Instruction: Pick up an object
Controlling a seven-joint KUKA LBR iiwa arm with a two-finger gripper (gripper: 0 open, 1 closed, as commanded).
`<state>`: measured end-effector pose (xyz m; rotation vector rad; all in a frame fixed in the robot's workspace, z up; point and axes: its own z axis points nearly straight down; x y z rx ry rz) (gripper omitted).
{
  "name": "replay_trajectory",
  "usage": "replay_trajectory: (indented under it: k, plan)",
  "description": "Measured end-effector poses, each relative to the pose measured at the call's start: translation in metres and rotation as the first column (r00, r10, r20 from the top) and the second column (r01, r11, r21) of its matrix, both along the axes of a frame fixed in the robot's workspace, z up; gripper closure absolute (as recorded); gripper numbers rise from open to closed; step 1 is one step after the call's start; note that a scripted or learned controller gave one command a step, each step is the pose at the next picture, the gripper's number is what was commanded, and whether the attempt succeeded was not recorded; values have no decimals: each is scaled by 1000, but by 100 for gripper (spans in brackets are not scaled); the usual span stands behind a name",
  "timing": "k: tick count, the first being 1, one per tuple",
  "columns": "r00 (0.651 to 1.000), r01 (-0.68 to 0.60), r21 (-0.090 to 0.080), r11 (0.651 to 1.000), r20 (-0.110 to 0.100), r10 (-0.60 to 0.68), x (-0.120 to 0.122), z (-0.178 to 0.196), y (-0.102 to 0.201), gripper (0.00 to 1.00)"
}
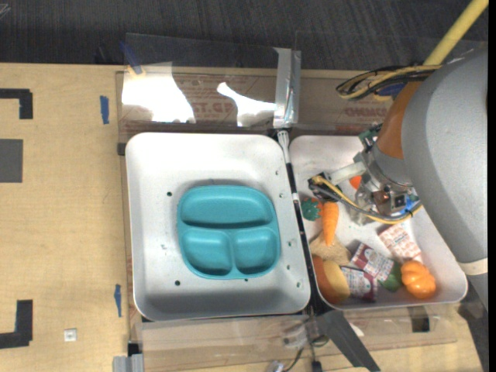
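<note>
The grey arm (453, 153) reaches in from the right and leans over the right bin (453, 281), its orange band (394, 126) showing above the wrist. The pincer (370, 196) hangs low over the upper middle of that bin, amid yellow and black cables; whether it is apart or together cannot be told from this view, and nothing can be seen clamped in it. Just to its left a carrot (329, 222) lies roughly upright in the picture, with a small green piece (311, 209) beside its top. Lower in the same bin sit a yellow-and-red fruit (331, 279), crinkled snack packets (370, 266) and an orange pepper-like toy (419, 279) near the lower right corner. The left bin (155, 177) holds a teal divided plate (229, 230) lying flat near its middle, with one long compartment above two smaller ones. Both bins rest side by side, touching, on the brown bench (58, 208).
</note>
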<state>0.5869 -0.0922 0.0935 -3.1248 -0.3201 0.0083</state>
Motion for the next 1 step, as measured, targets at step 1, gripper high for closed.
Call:
replay_trajectory:
  k: [1]
  plan:
    - [1000,-2,1,1000,-9,2,-2,5,0,100]
